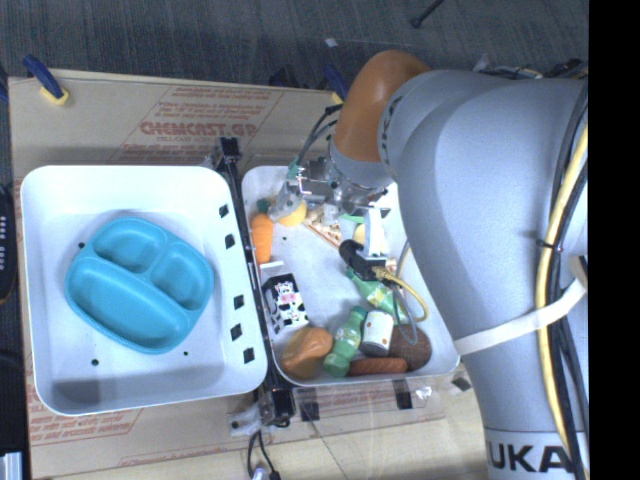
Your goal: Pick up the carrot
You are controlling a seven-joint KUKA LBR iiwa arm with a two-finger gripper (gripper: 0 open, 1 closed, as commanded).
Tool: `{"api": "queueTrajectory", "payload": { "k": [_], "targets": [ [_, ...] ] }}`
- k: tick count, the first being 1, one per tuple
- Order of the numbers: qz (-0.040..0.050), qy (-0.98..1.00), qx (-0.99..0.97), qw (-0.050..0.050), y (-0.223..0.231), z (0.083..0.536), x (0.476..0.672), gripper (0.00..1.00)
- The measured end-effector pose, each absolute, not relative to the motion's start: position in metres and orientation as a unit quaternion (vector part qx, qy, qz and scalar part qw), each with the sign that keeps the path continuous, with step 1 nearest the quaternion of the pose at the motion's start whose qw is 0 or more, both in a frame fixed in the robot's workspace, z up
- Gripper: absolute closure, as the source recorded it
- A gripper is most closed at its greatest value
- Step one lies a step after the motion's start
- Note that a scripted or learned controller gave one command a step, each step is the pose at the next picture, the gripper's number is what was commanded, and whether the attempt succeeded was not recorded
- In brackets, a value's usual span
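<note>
The carrot (261, 238) is a short orange piece lying against the left wall of the right bin (318, 268), in its upper half. My gripper (312, 196) hangs low over the bin's top end, just up and right of the carrot, beside a small yellow item (290, 211). The wrist and the grey arm (470, 198) cover the bin's right side. Nothing can be seen held.
A cow-patterned carton (285, 304) lies below the carrot. At the bin's near end are a brown bread-like lump (305, 347), a green bottle (345, 344), a white bottle (377, 331) and a sausage (375, 365). The left bin (60, 198) holds a blue divided plate (140, 280).
</note>
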State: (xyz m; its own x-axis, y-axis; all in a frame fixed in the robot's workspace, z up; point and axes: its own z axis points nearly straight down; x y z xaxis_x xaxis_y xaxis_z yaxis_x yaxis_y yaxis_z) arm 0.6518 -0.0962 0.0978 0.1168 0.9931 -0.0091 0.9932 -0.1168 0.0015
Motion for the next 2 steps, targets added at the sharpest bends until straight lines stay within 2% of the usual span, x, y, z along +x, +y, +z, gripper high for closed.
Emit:
{"api": "queueTrajectory", "payload": {
  "k": [1, 2],
  "targets": [
    [-0.0026, 0.605, 0.796, -0.001, -0.094, 0.098, 0.646, 0.0],
    [0.0025, 0.509, 0.861, 0.003, -0.091, 0.098, 0.62, 0.0]
  ]
}}
